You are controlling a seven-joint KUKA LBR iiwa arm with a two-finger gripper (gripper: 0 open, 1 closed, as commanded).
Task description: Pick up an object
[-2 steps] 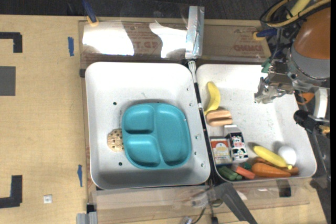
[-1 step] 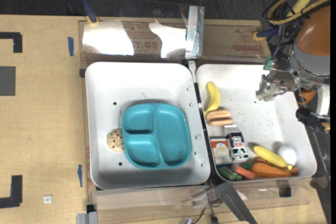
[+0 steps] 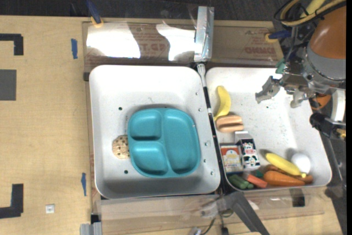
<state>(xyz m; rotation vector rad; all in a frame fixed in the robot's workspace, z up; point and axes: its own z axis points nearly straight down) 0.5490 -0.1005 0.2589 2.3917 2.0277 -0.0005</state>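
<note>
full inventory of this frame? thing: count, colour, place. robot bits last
bins: 2, white, side by side on the bench
divided tray: 1, teal, centre of the left bin
cookie: 1, tan, left bin, against the tray's left edge
bananas: 2, yellow, right bin; one by the divider, one near the front
hot dog: 1, tan and pink, right bin, just below the upper banana
small cartons: 2, white printed, right bin, front left
carrots: 2, orange, right bin front edge
green vegetable: 1, front edge
white ball: 1, front right corner
arm: 1, grey and orange, right
gripper: 1, grey, above right bin's back, holding nothing visible
</note>
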